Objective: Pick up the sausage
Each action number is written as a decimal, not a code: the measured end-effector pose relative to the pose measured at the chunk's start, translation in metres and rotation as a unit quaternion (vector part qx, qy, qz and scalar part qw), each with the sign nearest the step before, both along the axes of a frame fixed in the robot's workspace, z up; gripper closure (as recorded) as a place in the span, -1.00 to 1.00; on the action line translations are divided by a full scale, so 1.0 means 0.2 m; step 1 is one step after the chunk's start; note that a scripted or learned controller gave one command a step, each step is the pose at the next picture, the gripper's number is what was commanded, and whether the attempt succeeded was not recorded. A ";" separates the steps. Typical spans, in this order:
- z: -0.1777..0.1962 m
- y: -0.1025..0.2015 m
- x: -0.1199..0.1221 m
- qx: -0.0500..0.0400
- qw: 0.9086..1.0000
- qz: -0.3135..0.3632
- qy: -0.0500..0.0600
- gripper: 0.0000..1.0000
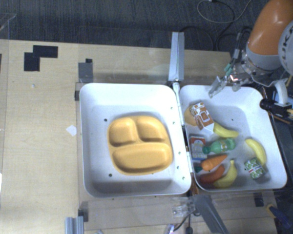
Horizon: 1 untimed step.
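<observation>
Two bins; sausage (211,175) lies at right bin's (234,112) front-left corner, under carrot (215,162), touching banana (228,175). Likely light, smooth, bit slippery; grip across exposed middle. Gripper (219,86) hangs over bin's back edge, fingers apart, holding nothing.

Sausage (211,175) half hidden beneath carrot (214,163) and banana (228,176).

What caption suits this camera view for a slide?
Pincer hovers at the right bin's far rim; sausage lies among toy food.
</observation>
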<state>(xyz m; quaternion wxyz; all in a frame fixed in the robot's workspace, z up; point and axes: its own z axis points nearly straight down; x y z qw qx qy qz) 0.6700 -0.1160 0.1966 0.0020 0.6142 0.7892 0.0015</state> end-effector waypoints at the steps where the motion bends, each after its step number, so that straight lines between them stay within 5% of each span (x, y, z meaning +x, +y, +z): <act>1: -0.54 -0.27 0.01 0.000 1.000 -0.009 -0.001 -1.00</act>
